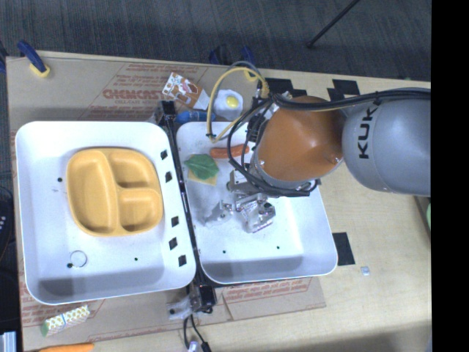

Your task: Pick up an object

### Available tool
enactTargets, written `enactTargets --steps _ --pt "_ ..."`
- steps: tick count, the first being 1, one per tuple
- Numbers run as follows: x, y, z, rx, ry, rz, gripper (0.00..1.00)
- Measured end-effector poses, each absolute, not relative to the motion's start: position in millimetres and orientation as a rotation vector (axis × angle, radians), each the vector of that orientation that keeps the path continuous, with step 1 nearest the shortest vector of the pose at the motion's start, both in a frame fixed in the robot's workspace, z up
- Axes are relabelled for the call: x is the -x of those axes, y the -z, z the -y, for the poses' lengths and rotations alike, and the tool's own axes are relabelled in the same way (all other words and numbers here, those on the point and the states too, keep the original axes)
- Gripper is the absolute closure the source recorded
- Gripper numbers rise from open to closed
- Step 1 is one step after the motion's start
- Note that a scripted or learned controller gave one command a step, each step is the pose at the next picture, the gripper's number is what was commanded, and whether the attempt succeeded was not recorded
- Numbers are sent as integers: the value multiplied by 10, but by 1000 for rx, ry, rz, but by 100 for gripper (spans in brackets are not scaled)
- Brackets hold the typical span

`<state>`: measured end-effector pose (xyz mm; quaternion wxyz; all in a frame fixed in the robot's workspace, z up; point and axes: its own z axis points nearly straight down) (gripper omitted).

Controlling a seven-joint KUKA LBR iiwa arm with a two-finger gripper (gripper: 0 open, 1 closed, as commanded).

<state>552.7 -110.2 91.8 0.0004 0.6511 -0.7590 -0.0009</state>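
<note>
My gripper (pixel 248 210) hangs low over the middle of the right bin (pixel 311 251), below the orange wrist band. Its metal fingers point down at the bin floor; whether they grip anything is hidden from this angle. A green and yellow soft object (pixel 202 169) lies just up and left of the gripper, near the bin's left wall. A thin orange stick-like piece (pixel 220 152) lies behind it, partly covered by the arm. In the left bin (pixel 37 196) sits a yellow divided tray (pixel 113 191).
The grey arm (pixel 385 145) comes in from the right over the right bin's far corner. Cables and a yellow hose (pixel 220 97) loop at the bin's back edge. Small packets lie on the bench at the back (pixel 178 88) and front left (pixel 66 319).
</note>
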Motion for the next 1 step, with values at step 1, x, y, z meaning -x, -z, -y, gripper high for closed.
enactTargets --steps 1 --pt "-5193 -913 985 -2489 6 1912 0"
